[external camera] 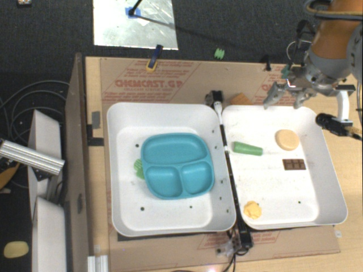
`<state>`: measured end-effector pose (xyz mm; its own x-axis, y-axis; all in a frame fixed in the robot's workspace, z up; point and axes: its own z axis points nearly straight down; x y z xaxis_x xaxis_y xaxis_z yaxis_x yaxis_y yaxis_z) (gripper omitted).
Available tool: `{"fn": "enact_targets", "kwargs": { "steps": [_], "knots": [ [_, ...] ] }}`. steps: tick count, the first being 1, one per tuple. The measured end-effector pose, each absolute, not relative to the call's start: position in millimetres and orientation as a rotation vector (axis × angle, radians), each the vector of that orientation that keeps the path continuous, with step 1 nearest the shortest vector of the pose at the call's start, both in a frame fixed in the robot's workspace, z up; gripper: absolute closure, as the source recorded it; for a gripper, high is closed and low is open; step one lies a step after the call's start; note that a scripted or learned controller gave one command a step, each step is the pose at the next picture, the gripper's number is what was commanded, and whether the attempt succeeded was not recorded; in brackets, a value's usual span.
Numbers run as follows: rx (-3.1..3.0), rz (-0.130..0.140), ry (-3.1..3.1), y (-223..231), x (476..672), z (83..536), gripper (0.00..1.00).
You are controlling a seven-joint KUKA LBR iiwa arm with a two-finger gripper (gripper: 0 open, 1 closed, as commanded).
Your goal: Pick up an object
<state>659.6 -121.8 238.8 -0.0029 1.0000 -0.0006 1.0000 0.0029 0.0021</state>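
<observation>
Progress nil: nothing lifted yet. Camera view: gripper (287, 95) hangs spread wide, w/ nothing between the fingers, over the far rim of the right bin (329, 169). Tan disc (287, 139), green piece (247, 148), brown bar (294, 164) lie well apart; yellow lump (252, 210) sits near the front wall.

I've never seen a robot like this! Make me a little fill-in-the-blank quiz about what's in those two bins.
1. The blue tray lies in the ____ bin.
2. The green piece lies nearest the bin's ____ wall.
3. The brown block lies just below the ____ disc.
4. The gripper hangs over the right bin's ____ edge.

Missing words: left; left; tan; far
</observation>
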Motion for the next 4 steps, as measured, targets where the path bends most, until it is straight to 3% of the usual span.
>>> {"fn": "enact_targets", "kwargs": {
  "steps": [1,2,3,4],
  "knots": [
    [2.234,-0.011,2.218,-212.4,609.6,106.1,0.0],
    [2.217,0.0,2.226,-203.7,618.0,83.5,0.0],
    [2.221,-0.001,2.222,-207.0,583.9,106.1,0.0],
    [2.221,0.001,2.221,-206.4,555.9,84.4,0.0]
  ]
}}
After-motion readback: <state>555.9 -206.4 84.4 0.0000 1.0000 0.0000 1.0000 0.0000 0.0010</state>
